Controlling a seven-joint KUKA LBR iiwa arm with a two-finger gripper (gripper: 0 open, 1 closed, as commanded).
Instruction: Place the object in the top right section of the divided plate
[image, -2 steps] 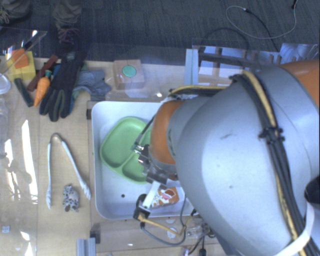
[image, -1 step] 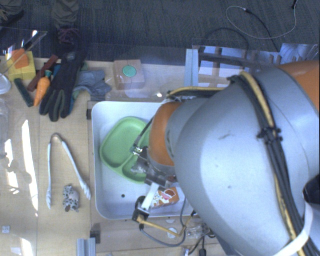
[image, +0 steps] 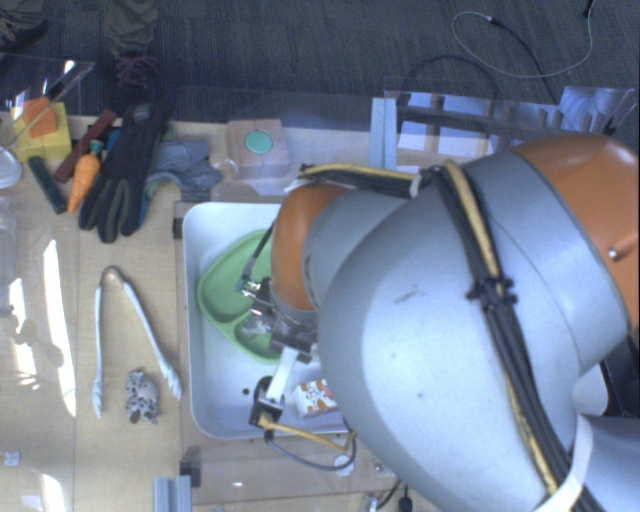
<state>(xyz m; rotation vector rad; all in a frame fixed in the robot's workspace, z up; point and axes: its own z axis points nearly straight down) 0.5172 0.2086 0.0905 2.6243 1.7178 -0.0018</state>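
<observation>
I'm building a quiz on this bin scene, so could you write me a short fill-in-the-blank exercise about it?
1. The divided plate in the white bin is coloured ____.
2. The black glove lies on the bench ____ the bin.
3. The white tongs lie to the ____ of the bin in the camera view.

Missing words: green; outside; left

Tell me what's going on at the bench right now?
The grey KUKA arm is reaching over the white bin, its orange-banded wrist above the green divided plate. The arm covers most of the plate, so the sections can't be checked. A small boxed object lies in the bin beside the plate. Tongs and a black glove rest on the bench outside.
</observation>
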